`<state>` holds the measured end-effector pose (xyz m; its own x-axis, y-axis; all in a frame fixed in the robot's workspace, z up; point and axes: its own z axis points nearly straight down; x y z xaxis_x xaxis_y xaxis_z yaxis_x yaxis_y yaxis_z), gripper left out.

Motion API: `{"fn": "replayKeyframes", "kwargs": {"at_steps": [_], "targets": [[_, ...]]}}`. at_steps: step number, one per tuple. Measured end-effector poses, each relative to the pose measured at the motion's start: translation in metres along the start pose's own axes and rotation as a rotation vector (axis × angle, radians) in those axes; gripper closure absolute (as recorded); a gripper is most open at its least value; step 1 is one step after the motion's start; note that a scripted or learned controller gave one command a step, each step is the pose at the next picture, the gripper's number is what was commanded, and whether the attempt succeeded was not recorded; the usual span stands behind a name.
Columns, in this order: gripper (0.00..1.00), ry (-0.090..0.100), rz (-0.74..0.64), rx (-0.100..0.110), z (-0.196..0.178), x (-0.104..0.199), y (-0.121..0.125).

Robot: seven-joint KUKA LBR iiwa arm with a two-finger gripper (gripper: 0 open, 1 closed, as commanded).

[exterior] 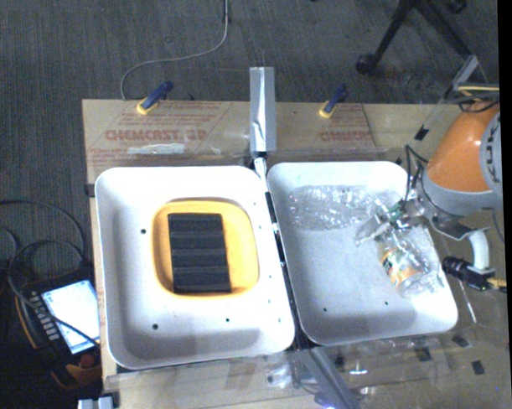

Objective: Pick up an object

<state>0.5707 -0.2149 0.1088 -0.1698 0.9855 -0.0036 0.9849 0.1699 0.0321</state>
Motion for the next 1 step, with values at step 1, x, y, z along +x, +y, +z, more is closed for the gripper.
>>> {"fn": "replayKeyframes", "kwargs": {"at_steps": [1], "targets": [[1.00,0.000,0.061,0.032,-0.0761,0.0348,0.0808]]}}
